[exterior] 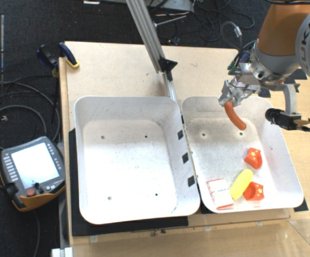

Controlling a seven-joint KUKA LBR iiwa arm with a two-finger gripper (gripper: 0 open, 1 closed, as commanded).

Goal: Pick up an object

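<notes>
One orange sausage point(235, 116) hangs clamped in the tool point(231, 101) above the right bin point(283, 143), so the pick looks nearly done; only lifting clear remains.

Sausage point(235, 116) (in pincer point(231, 100)) above right bin point(283, 143)

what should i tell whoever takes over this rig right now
Gripper: above the right bin, shut on the upper end of an orange sausage-shaped piece, which hangs from it.
Lying in the right bin: two red pieces, a yellow piece, and a small white and pink box.
Done: grasp looks made, with the piece apparently lifted.
Left: confirm the hold is secure as it rises.
</notes>
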